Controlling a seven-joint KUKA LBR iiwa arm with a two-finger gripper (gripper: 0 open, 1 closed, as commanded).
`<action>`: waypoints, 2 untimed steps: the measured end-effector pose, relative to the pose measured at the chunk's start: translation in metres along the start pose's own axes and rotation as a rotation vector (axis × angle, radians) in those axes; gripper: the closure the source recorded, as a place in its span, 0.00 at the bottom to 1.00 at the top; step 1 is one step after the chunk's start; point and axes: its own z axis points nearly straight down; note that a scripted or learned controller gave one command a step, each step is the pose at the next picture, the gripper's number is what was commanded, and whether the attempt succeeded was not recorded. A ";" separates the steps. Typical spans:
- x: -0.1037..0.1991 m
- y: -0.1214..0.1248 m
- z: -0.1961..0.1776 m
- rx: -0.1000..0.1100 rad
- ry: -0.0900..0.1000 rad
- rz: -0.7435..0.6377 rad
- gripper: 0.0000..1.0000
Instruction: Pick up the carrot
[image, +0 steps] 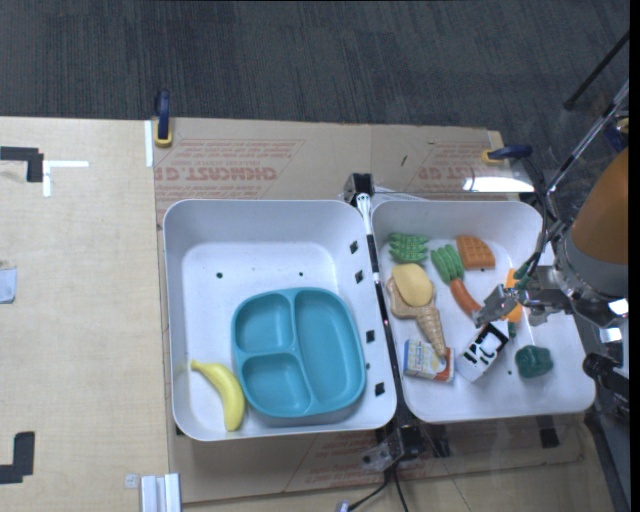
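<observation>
The long, smooth orange carrot (460, 291) lies at the middle right. The shiny metal gripper (503, 303) hangs beside it, fingers spread apart.

I count two white bins (180, 330) on my desk (80, 300), one teal plate (298, 350), one banana (225, 390), one carrot (462, 294), and one ice-cream cone (430, 328).

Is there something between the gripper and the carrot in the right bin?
Nothing visible does. The gripper sits just right of the carrot, with bare bin floor between them. The black-and-white box lies below, off the path.
</observation>
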 end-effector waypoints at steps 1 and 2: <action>-0.066 0.022 -0.030 -0.007 -0.005 -0.193 0.00; -0.074 0.084 0.098 0.004 0.012 -0.119 0.00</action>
